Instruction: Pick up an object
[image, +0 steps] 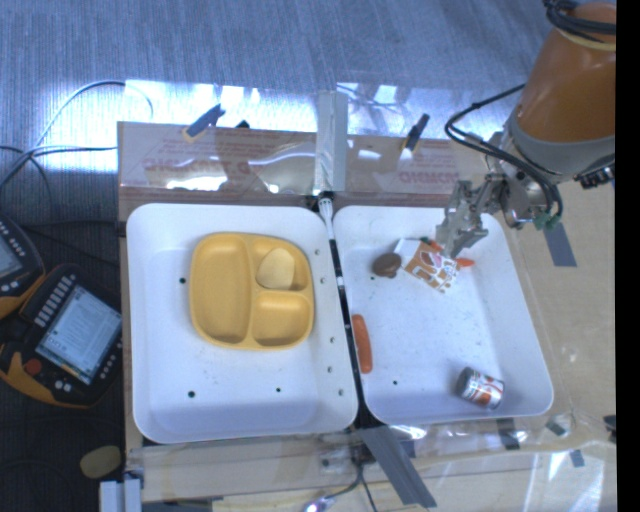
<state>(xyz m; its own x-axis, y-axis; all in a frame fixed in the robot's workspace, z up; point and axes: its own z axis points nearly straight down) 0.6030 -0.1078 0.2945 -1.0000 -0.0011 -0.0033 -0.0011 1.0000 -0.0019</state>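
In the right bin, an orange and white packet lies near the back. A small brown lump sits just left of it. An orange stick-shaped piece lies by the bin's left wall, and a small can lies on its side at the front right. My gripper hangs over the back of this bin, just above and to the right of the packet, tilted down toward it. Nothing is seen held in it.
The left bin holds a yellow divided tray with a pale round piece in its upper right compartment. A raised divider separates the bins. Cables and a handheld pendant lie left of the bench.
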